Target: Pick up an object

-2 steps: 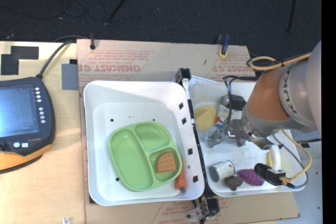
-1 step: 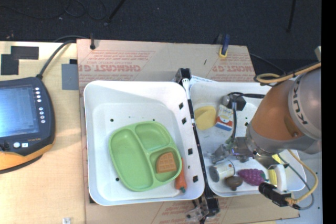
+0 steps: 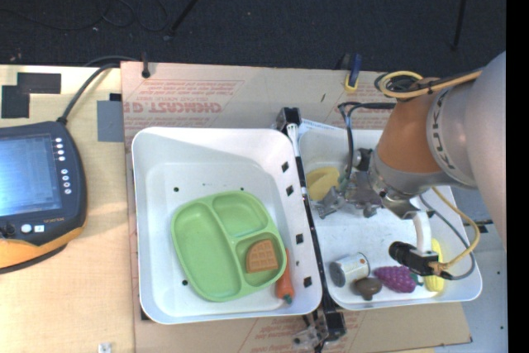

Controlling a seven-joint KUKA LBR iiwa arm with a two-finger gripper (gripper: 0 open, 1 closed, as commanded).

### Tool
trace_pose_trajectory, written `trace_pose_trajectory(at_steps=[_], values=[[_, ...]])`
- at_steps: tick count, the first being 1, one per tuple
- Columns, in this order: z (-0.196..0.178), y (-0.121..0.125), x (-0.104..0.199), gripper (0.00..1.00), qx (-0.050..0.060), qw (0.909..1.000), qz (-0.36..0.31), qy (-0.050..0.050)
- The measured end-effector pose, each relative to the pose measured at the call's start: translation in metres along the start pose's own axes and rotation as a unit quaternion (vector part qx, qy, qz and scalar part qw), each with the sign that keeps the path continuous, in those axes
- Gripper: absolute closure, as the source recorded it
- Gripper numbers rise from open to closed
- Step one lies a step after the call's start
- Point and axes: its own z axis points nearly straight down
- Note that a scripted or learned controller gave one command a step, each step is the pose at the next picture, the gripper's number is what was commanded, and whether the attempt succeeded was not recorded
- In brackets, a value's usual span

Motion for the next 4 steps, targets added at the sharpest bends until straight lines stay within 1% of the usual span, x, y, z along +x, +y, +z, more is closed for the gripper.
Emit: trace_pose_trajectory(at_steps=[1,2,3,4], values=[[-0.043,0.006,-0.045,0.00,0.001,1.0000,0.003,-0.002],[0.026,0.046,-0.016,0.00,0.003,1.0000,0.001,0.000],[0.023,0.081,-0.018,0.00,0.007,1.0000,0.000,0.000],[0.012,0.080,-0.019,1.00,0.009,1.0000,-0.001,-0.002]])
